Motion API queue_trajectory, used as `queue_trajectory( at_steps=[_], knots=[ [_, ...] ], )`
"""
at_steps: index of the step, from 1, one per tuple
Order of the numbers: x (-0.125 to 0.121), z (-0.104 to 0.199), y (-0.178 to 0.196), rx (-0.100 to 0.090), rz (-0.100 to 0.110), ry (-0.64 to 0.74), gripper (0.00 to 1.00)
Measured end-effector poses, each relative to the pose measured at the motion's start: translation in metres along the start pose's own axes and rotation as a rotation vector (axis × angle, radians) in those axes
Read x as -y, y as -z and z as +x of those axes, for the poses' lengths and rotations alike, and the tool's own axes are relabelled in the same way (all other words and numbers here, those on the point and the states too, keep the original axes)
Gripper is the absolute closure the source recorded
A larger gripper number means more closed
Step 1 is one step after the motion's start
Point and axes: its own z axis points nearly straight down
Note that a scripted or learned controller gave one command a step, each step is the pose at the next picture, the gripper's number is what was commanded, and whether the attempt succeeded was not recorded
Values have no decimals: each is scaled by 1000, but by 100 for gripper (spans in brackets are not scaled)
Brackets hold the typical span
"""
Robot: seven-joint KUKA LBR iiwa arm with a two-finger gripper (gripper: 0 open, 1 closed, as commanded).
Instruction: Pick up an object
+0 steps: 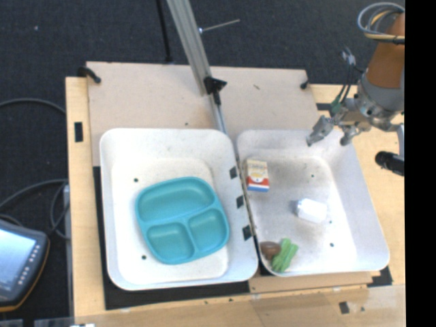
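The right bin [354, 182] holds a small red, white and blue carton [257, 175] near its left wall, a white block [312, 210] in the middle, and a green object [286, 255] beside a brown one [270, 248] at its front left corner. My gripper [332, 134] hangs over the bin's far right corner, its two fingers spread apart and open, nothing between them. It stands well clear of all the objects.
The left bin [122, 182] holds a teal divided tray [181, 218]. A slanted metal rail [194, 43] runs from the top down to the gap between the bins. A tablet [19, 263] lies off the bench at the lower left.
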Motion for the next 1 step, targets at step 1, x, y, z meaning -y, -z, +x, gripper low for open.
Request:
queue_trajectory(
  at_steps=[1],
  knots=[
    [56,88,9,-4,-2,-4,0]
  ],
)
